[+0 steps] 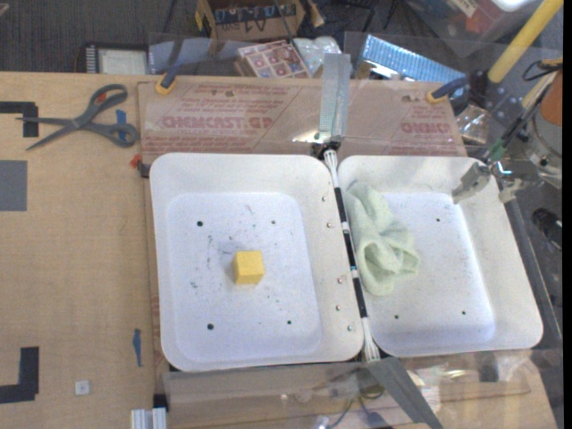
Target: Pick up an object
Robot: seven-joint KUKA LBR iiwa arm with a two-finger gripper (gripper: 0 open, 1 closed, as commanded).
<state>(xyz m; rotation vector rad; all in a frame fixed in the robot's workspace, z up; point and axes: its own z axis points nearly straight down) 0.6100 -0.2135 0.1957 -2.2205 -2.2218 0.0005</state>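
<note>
Camera view: yellow block [249,267] sits alone near middle of left bin [174,186], nothing around it. Pale green cloth [379,242], crumpled, lies in right bin [509,275] against the divider side. Gripper [483,179] at right bin's upper right edge, above the rim, well apart from both items; finger state — cannot tell, too small and cluttered. Scissors [89,120] on bench at upper left, outside the bins.

Scissors [89,120] are seen lying on the table [71,266], left of what may be clear plastic sheeting [232,119].
</note>
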